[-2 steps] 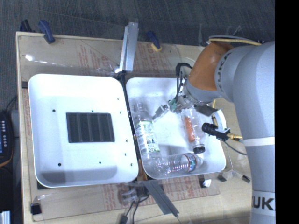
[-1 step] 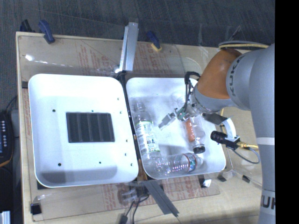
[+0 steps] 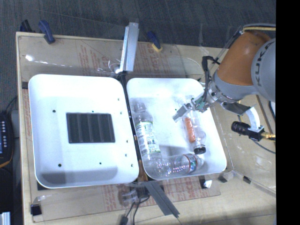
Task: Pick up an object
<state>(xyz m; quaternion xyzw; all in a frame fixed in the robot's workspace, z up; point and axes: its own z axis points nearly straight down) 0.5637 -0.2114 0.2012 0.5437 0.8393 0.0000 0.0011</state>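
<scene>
Hanging over the right bin (image 3: 213, 146), the gripper (image 3: 183, 110) is seen above an orange-filled bottle (image 3: 191, 130) — apart from it, nothing between the fingers, whose spread cannot be told. Two clear bottles (image 3: 146, 134) (image 3: 180, 164) lie nearby; a dark ribbed block (image 3: 90, 128) sits in the left bin (image 3: 42, 102).

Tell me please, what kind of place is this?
Probably a robotics lab bench for grasping trials: a grey arm reaches over two shallow white bins, the right bin holds plastic bottles, and blue clamps hold the board.
</scene>
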